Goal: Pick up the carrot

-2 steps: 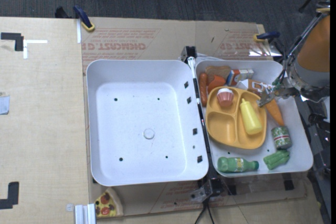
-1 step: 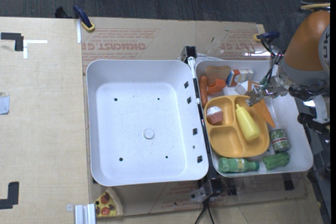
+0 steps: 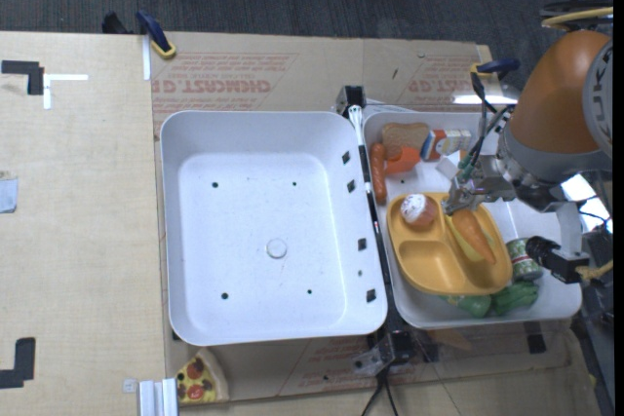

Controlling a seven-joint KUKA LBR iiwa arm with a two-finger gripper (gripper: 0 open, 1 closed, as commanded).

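Observation:
The carrot (image 3: 474, 235) is an orange, elongated piece lying in the right compartment of a yellow divided plate (image 3: 431, 266) in the right bin (image 3: 556, 305). My gripper (image 3: 459, 201) hangs low over the plate's far rim, just above the carrot's upper end and apart from or barely at it. The arm's orange band and grey wrist come in from the right and hide the bin's far right part.
A white egg-like piece (image 3: 415, 208) sits in the plate's top-left compartment. A thin orange-red stick (image 3: 376, 172) lies along the bin's left wall. Bread (image 3: 405, 138), a small bottle (image 3: 445, 144), a can (image 3: 524, 259) and green vegetables (image 3: 480, 304) crowd the bin. The left bin (image 3: 195, 209) has a small disc (image 3: 277, 249).

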